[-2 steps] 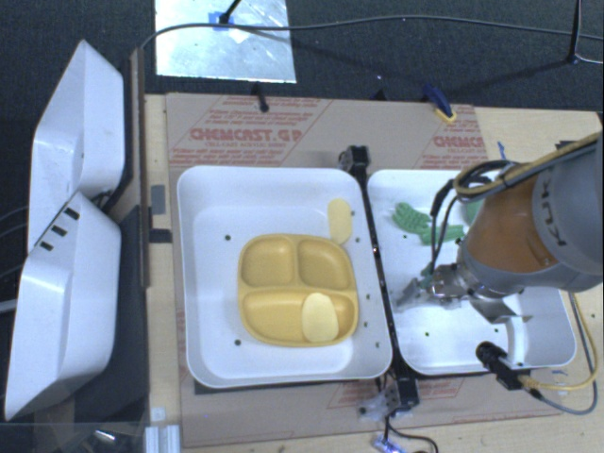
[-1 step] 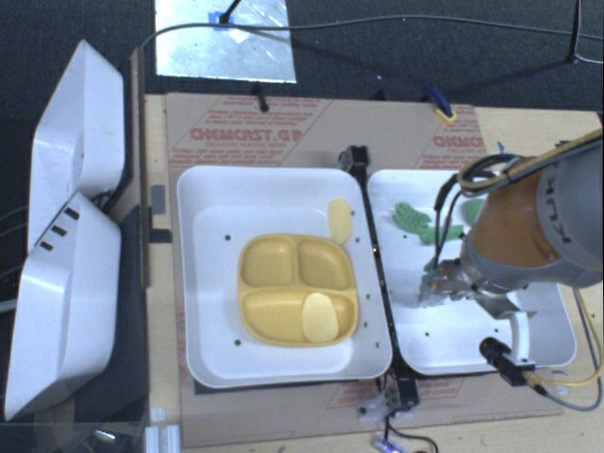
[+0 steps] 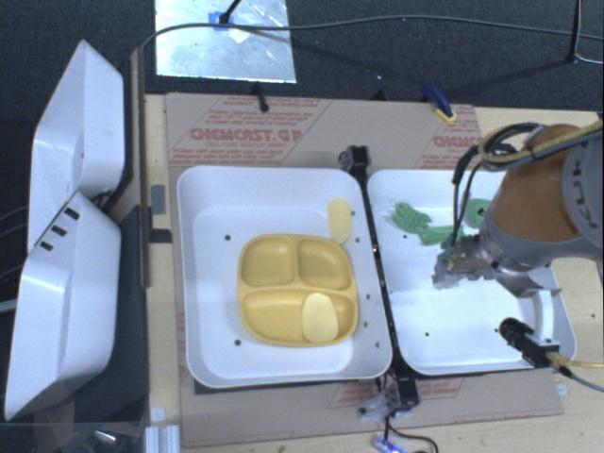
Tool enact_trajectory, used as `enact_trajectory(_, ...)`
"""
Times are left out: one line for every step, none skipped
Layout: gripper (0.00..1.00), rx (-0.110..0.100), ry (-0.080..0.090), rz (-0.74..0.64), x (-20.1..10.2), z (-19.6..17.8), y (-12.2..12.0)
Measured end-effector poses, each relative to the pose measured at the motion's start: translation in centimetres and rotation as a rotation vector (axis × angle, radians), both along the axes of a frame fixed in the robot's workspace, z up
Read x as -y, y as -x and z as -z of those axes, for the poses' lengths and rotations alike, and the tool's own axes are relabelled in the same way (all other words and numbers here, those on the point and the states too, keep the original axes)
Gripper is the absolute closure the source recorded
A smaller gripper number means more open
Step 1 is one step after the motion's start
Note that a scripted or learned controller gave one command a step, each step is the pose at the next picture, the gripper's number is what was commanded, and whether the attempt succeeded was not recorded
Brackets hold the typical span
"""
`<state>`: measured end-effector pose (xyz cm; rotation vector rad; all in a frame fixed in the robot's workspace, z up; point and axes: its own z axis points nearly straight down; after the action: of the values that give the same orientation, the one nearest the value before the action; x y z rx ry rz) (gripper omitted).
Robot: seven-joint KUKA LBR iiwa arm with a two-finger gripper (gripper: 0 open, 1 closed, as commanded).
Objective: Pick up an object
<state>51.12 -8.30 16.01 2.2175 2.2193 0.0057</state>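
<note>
A green soft toy-like object lies in the upper part of the right bin. My gripper hangs low over that bin, just below and right of the green object, under the grey and orange wrist. In the left bin rests a yellow divided plate with a pale yellow oval piece in its lower compartment. Another pale yellow piece lies against that bin's upper right wall.
Black clamps mark the join between the bins at top and bottom. A black fitting sits at the right bin's lower right corner. White housings stand to the left of the bench, and a shiny metal sheet lies behind it.
</note>
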Motion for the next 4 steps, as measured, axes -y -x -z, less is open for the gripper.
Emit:
enact_trajectory(1.00,-0.001,0.000,0.000,0.2,-4.2,0.0)
enact_trajectory(1.00,-0.001,0.000,0.000,0.5,-8.5,-0.3)
enact_trajectory(1.00,-0.004,-0.002,-0.005,-5.3,-8.3,-1.6)
enact_trajectory(1.00,-0.005,-0.002,-0.004,-10.0,-7.8,-2.6)
